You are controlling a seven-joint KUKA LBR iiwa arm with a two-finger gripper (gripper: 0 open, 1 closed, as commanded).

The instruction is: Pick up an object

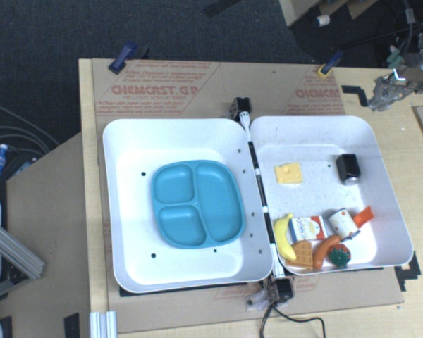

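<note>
A: We start at the gripper (393, 83), at the upper right, off past the right bin's (381, 136) far corner and over the bench. We cannot tell whether it is open or closed, and we see nothing in its grasp.

B: Nearest to it inside the right bin we see a small black block (348, 167), then a yellow cheese square (289, 174) further left.

A: Along that bin's near edge we find a cluster: a banana (284, 238), a small carton (309, 227) with a red-and-white label we cannot read, a white cup (342, 222), an orange carrot (328, 246) and a waffle-like biscuit (304, 253).

B: The left bin (127, 189) holds 1 blue plate (197, 203) with 3 compartments.

A: On the brown board (162, 83) beyond the bins we read "CHEMCAST" in red, printed at least 2 times.
</note>
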